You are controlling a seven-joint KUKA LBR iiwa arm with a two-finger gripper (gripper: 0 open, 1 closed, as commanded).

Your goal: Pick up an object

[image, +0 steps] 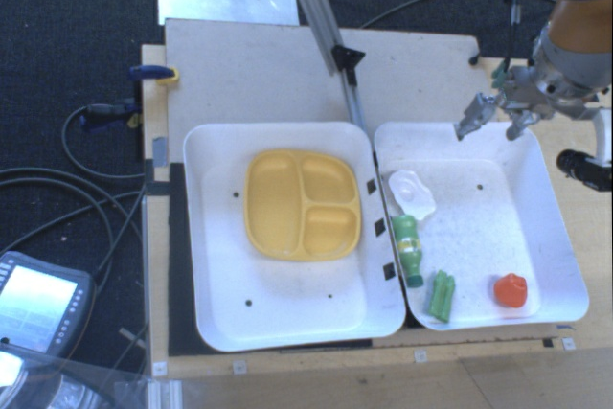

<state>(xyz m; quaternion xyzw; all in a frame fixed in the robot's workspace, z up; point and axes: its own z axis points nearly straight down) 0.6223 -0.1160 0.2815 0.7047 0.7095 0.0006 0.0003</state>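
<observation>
The gripper (pixel 496 120) hangs over the far edge of the right bin (pixel 551 196) with its two fingers (pixel 472 119) spread apart and nothing between them. In this bin lie a white crumpled object (pixel 412 193) near the left wall, a green bottle (pixel 408 249) just below it, a small green object (pixel 442 295) near the front wall and an orange-red object (pixel 510 290) near the front right corner. The left bin (pixel 206 235) holds a yellow divided plate (pixel 303 204).
</observation>
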